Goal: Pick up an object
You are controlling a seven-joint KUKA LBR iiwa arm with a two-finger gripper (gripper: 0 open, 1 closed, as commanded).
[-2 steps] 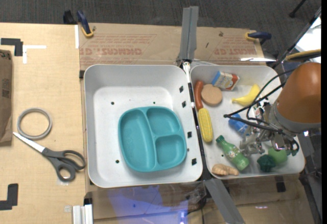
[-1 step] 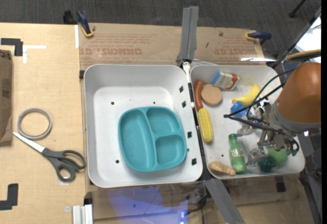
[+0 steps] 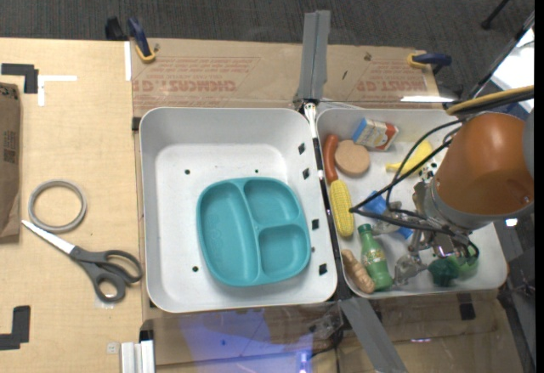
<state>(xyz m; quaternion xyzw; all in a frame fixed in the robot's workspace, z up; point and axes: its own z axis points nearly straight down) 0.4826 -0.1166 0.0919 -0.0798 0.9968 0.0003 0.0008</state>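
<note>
The right bin (image 3: 491,268) holds several toy foods. A green bottle (image 3: 372,254) lies near its front, beside a tan knobbly piece (image 3: 357,272). A corn cob (image 3: 341,206) and a red sausage (image 3: 329,157) lie along the left wall. At the back are a tan round disc (image 3: 352,160) and a small carton (image 3: 374,133). My gripper (image 3: 418,254) hangs low over the bin's front, under the orange band (image 3: 484,163). It is just right of the bottle and left of a green leafy toy (image 3: 444,271). The wrist and cables hide what lies under it.
The left bin (image 3: 170,193) holds a teal divided plate (image 3: 255,231). Scissors (image 3: 93,261) and a tape roll (image 3: 57,205) lie on the wooden bench at left. Cardboard (image 3: 221,78) with clamps runs behind the bins. A yellow toy (image 3: 414,157) lies by the arm.
</note>
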